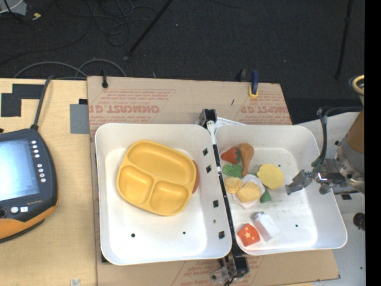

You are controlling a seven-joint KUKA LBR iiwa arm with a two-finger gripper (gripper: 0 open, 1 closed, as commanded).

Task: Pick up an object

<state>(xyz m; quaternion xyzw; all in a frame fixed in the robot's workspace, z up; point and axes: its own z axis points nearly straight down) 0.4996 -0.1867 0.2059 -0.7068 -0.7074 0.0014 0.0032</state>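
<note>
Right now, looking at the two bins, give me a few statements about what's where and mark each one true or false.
1. The yellow divided plate lies in the left bin. True.
2. The gripper is holding the plate. False: it is over the right bin, apart from the plate.
3. The small red and white box lies near the front of the right bin. True.
4. The toy food pieces are piled in the left bin. False: the toy food sits in the right bin, close to the divider.
5. A handheld screen rests on the bench left of the bins. True.
</note>
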